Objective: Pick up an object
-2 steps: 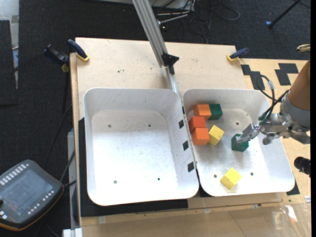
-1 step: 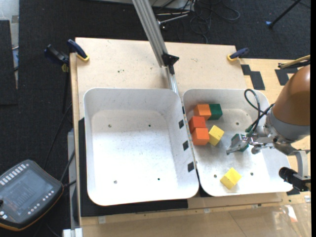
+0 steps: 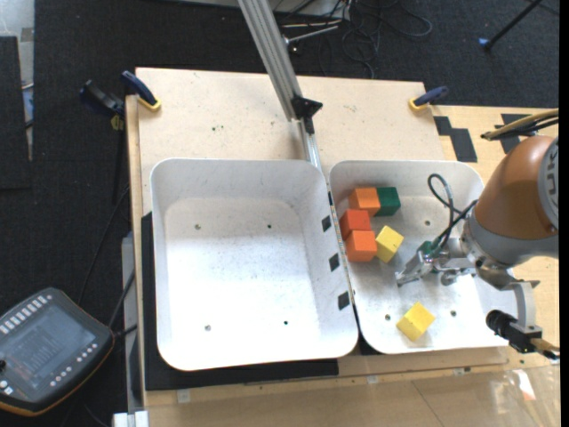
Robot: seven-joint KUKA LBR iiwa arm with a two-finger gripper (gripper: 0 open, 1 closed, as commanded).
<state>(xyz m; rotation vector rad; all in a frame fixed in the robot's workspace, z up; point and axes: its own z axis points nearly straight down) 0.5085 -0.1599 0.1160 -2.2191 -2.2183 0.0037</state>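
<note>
Yellow block (image 3: 415, 321), nearest the camera, lies alone toward the near edge of the right bin (image 3: 462, 181), tilted on the floor. Judged light, rigid and smooth-sided; best taken across two opposite flat faces. The gripper (image 3: 411, 272) stands just beyond it at about twelve o'clock, apart from it, nothing seen between its fingers (whether they are spread or closed, I cannot tell). Further off, at ten o'clock from the gripper, a second yellow block (image 3: 388, 243) touches the lower orange block (image 3: 360, 245). Beyond these sit another orange block (image 3: 365, 199) and a green block (image 3: 388, 201), side by side. The left bin (image 3: 169, 185) adjoins.
</note>
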